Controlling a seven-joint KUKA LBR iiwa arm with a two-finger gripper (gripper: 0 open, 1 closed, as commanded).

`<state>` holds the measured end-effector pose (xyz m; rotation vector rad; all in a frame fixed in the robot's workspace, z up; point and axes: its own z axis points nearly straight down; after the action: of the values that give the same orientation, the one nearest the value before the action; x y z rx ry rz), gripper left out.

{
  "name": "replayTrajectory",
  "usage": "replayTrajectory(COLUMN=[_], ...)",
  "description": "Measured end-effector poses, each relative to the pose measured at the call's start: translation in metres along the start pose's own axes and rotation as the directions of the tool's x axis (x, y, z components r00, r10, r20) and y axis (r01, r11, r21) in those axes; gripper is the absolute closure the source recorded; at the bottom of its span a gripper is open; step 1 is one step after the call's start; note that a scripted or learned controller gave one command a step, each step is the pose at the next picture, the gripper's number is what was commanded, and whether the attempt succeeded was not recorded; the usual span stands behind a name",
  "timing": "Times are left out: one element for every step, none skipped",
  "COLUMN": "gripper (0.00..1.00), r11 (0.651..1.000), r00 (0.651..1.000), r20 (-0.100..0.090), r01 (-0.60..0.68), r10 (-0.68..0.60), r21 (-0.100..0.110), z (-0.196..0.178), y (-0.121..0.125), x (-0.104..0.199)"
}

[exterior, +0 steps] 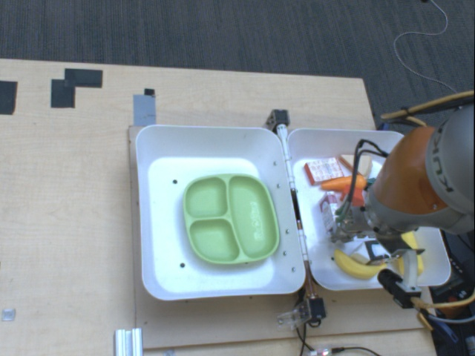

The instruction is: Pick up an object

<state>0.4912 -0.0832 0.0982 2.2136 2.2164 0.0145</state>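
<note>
Camera view puts your gripper [343,228] low in the right white bin [315,269], jaw state untellable, just above the curved yellow banana [355,265] (soft, light, bruisable), so you'd best grip its thick middle.

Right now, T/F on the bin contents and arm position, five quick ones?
1. The green divided plate lies in the left bin. True.
2. The plate has two compartments. False: three.
3. A banana lies in the right bin. True.
4. The arm hangs over the left bin. False: over the right bin.
5. The carrot lies on the plate. False: it is in the right bin, near the red-and-white packet.
</note>
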Motion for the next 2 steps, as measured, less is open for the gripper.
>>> replayTrajectory(gripper=[0.0, 1.0], r11=[1.0, 1.0], r00=[1.0, 1.0], r20=[0.0, -0.001], r01=[0.0, 0.002], r10=[0.0, -0.002], r21=[0.001, -0.003], z=[0.0, -0.01], y=[0.0, 0.002], x=[0.0, 0.001])
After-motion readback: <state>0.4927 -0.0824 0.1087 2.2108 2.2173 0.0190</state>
